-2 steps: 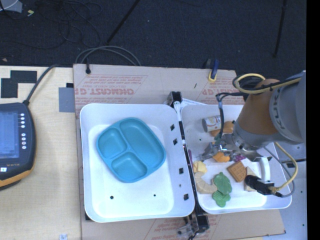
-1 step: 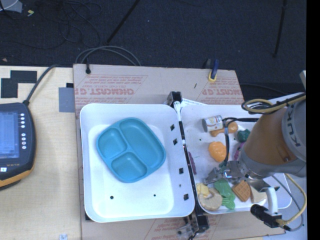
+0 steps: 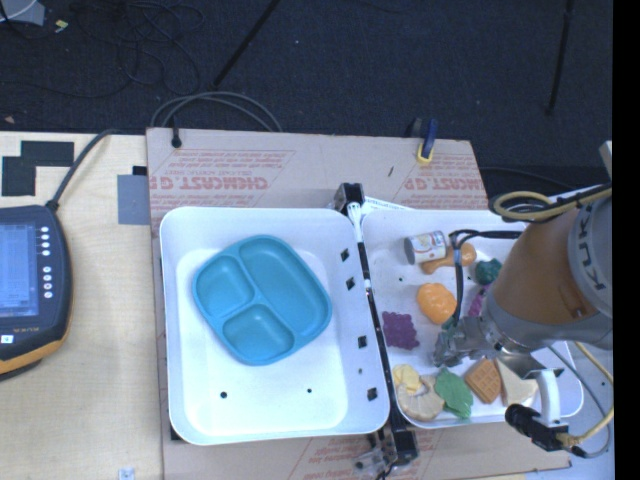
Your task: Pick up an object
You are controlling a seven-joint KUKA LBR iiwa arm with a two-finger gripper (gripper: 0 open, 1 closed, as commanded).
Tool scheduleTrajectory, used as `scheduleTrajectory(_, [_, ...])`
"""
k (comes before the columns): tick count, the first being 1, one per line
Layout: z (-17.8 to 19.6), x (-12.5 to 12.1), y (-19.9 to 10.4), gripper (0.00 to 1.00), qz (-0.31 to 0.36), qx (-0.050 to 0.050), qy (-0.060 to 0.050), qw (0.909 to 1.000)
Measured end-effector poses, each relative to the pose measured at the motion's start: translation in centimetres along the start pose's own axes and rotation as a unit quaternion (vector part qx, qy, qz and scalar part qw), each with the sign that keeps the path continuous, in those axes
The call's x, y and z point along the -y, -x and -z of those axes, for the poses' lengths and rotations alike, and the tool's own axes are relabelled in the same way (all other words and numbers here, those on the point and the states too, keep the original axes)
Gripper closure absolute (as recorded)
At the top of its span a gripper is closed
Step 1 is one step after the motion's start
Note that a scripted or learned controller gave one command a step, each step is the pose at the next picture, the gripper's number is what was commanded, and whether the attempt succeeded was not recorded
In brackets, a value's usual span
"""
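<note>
Orange toy (image 3: 436,302) lies in right bin (image 3: 385,268), just above gripper (image 3: 455,344), which sits low among green piece (image 3: 455,393) and waffle (image 3: 484,379). Finger state: cannot tell. Best to centre over one item, descend straight, close squarely, avoiding neighbours.

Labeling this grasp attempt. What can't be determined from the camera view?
- Gripper: dark and blurred over the right bin; whether the jaws are open, shut or holding anything cannot be told.
- Bin floor to the right: covered by the arm, so any toys there are hidden.
- Tan toy: partly under the arm; shape unclear.
- Teal toy: mostly hidden behind a cable and the arm.
</note>
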State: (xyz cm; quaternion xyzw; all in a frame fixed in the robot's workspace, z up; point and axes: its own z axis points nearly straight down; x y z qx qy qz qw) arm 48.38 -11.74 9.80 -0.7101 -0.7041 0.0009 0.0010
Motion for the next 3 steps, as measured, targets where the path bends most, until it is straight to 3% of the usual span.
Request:
scheduleTrajectory(1, [0.0,0.0,0.0,0.00,0.000,0.000,0.000,1.0000])
scheduleTrajectory(2, [-0.9,-11.7,4.2,0.00,0.006,0.002,0.005,1.0000])
scheduleTrajectory(3, [0.1,-11.2,4.2,1.00,0.006,0.000,0.000,1.0000])
